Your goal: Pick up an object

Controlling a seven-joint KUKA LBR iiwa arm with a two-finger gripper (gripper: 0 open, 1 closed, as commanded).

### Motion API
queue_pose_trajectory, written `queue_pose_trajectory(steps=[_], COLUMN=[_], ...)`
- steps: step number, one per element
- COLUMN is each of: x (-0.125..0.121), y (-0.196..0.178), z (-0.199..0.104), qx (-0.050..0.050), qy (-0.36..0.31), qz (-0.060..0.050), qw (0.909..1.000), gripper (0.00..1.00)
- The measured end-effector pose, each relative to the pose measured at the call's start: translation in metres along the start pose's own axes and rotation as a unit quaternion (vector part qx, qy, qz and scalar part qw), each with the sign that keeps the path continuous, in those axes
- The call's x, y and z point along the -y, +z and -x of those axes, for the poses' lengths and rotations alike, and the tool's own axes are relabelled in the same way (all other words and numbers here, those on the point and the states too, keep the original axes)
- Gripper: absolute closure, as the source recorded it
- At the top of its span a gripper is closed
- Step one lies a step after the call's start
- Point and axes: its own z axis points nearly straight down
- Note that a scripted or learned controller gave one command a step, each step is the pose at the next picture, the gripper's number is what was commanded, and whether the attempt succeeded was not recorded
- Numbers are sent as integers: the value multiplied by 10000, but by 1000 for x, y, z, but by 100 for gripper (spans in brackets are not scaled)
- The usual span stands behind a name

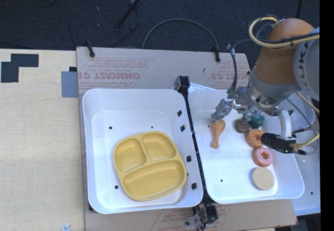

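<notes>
An orange toy drumstick lies in the right bin, near its left side, with the thick end uppermost. My gripper hangs just above that thick end, at the end of the grey arm with its orange band. I see nothing held in it. To the right lie an orange doughnut, a pink-iced doughnut and a pale round biscuit. A small brown disc and a teal piece sit partly under the wrist.
The left bin holds a yellow divided plate. A black divider rail runs between the bins. Cables loop off the arm at the right, over the right bin's edge. The wooden bench stretches to the left.
</notes>
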Motion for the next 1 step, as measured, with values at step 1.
queue_pose_trajectory(steps=[1], x=[6], y=[46], z=[-5], qx=[-1], qy=[1], qz=[5], qw=[10000], gripper=[0])
